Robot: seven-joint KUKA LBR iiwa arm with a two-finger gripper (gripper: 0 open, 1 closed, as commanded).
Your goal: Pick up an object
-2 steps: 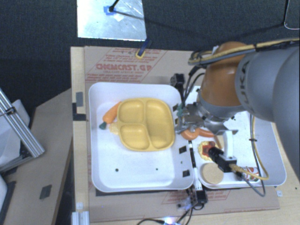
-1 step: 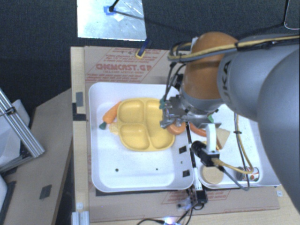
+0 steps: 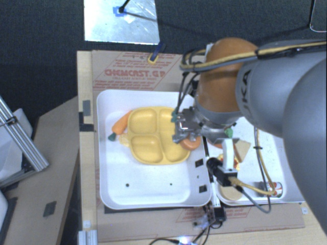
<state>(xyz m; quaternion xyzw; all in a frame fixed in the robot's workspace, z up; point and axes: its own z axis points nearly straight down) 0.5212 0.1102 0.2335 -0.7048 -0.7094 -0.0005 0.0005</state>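
A yellow divided plate (image 3: 150, 137) lies in the left white bin (image 3: 148, 193). An orange carrot (image 3: 120, 123) with a green tip rests against the plate's left edge. My gripper (image 3: 180, 130) hangs over the plate's right rim, close to the wall between the bins. Just below and to the right of it, an orange rounded piece (image 3: 192, 143) peeks out, partly hidden by the wrist. I cannot tell whether the gripper touches that piece.
The right bin (image 3: 265, 137) is largely covered by the arm. In it I see a beige wedge (image 3: 242, 149), a small green piece (image 3: 229, 132), a tan round thing (image 3: 231, 192) and a small can (image 3: 274, 189). Cardboard lies under both bins.
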